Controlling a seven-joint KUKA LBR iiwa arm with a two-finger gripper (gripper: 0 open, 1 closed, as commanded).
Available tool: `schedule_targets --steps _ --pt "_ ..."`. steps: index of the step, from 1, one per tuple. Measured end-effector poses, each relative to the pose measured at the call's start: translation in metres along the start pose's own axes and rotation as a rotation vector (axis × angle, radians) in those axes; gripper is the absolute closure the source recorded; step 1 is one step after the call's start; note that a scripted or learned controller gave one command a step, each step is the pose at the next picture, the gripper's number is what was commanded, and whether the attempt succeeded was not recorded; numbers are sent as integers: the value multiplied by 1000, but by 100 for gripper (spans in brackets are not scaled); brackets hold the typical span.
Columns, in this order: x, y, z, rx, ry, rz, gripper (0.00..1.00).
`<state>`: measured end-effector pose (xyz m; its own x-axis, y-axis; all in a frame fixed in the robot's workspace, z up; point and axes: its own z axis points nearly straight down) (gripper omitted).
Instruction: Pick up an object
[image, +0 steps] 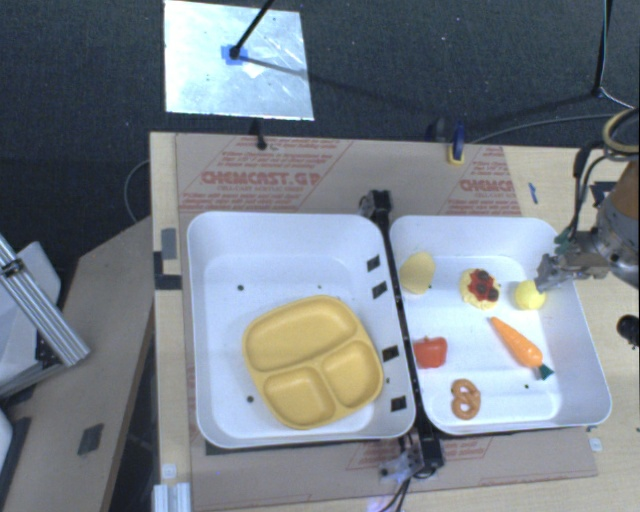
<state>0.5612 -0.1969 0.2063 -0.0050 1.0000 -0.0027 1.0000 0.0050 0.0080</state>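
The jaws (553, 272) sat low at the right bin's (590, 345) far right side, just beside a small yellow lemon (529, 295); how far apart they stood could not be told. Nearby lay a plate of spaghetti (480, 287), a carrot (517, 343), a pretzel (464, 398), and a red pepper (430, 351). A yellow divided tray (313, 360) filled the left bin (215, 300).

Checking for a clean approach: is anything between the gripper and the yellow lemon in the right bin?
Nothing visible. The gripper sits right beside the lemon near the right bin's far-right side. The carrot and the pasta piece lie off to the side.
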Motion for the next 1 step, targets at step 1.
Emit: schedule_targets --steps 1 --pt "0 2 -35 2 1 -1 100"
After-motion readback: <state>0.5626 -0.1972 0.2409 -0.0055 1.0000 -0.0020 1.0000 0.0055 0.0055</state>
